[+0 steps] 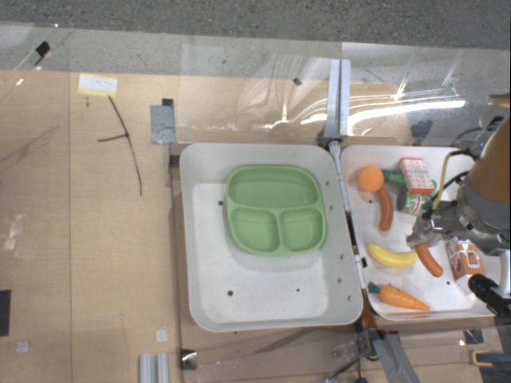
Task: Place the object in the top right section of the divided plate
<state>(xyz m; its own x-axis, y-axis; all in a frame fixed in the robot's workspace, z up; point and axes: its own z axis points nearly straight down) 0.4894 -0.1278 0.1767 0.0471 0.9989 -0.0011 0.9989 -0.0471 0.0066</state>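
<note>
Counting two white bins: left bin (200, 294), right bin (359, 154). Counting one green divided plate (275, 209). Tallying toy food: one orange (370, 179), one banana (391, 255), one carrot (399, 297), two sausages (386, 210) (429, 260), one red-and-white carton (415, 174)

Yellow label (97, 84) on wooden bench (80, 238), grey block (163, 123) beside it, clear panel (255, 86) behind 2 bins
</note>
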